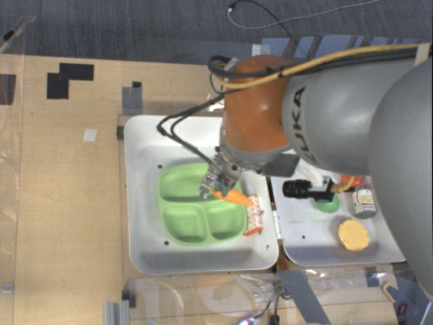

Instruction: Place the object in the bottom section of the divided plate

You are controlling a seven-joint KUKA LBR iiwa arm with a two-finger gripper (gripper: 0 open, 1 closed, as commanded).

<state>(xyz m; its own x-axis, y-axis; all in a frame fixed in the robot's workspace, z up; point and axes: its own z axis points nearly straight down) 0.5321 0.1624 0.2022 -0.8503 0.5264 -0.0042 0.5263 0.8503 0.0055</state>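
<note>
The arm [325, 107] reaches in from the right, bent down over the green divided plate [196, 212]. Its jaws pinch an orange carrot [233, 196] just above the plate's right edge.

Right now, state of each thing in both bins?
gripper: over the plate's right side, an orange carrot-like object at its tip
orange object: above plate's right rim, grasp unclear
divided plate: flat in left bin, its visible sections bare
packet: lying beside plate's right edge
round yellow item: flat in right bin
small jar: upright in right bin
</note>
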